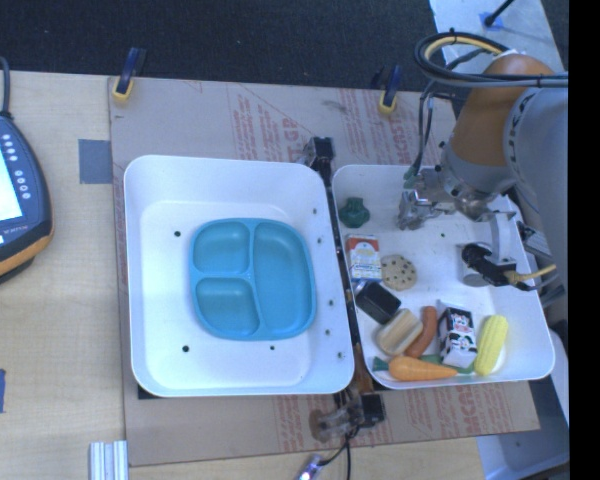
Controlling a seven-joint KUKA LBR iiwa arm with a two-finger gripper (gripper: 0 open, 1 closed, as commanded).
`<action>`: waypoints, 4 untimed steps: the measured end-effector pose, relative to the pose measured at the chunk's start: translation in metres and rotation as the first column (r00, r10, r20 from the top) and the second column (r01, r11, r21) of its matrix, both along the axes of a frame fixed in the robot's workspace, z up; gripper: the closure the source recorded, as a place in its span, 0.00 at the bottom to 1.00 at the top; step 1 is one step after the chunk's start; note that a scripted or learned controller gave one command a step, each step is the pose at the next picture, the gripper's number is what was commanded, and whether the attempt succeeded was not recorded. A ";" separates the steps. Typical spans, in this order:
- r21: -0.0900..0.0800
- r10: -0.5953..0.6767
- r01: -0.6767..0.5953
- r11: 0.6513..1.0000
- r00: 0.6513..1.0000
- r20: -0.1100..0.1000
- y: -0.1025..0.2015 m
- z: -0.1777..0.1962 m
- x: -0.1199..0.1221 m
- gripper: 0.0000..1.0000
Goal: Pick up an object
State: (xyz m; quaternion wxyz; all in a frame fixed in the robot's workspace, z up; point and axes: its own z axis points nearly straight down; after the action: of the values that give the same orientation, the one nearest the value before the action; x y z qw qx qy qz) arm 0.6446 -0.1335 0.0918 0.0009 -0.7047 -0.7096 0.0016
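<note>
The claw, its state impossible to tell, hangs over the right bin near a small green toy, probably light, rigid, best pinched across its body.

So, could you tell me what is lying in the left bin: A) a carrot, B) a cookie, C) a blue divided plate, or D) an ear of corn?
C: the blue divided plate lies alone in the left bin, while the carrot, corn and cookie all lie in the right bin.
</note>
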 end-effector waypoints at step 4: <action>0.000 -0.003 0.003 1.000 1.000 -0.002 -0.034 0.000 -0.118 0.00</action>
State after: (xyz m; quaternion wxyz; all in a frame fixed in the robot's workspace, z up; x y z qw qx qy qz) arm 0.5263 -0.1677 0.0914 0.0014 -0.7059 -0.7083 0.0024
